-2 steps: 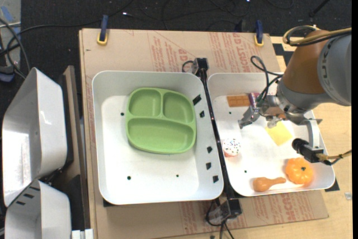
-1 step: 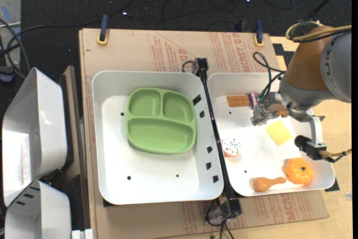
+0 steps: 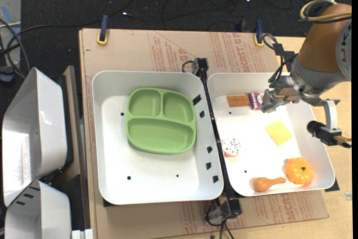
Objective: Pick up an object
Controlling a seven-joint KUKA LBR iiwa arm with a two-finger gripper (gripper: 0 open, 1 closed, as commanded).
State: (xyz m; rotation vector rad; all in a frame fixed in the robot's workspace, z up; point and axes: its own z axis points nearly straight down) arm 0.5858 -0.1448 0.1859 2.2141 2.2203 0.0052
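Nothing is lifted yet: the pincer hangs low over the right bin beside the brown bar, its opening impossible to tell from here.

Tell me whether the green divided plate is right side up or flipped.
Right side up: the green divided plate shows its three hollow compartments facing the camera, lying flat in the left bin.

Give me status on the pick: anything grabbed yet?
Done: the arm has reached the right bin, end effector low at its back edge, next to the brown bar. In hand: nothing visibly lifted; I can't tell whether it grips anything. Left: the grasp and lift. The yellow square, dice, orange pumpkin and orange gourd lie untouched; the green tray sits in the left bin.
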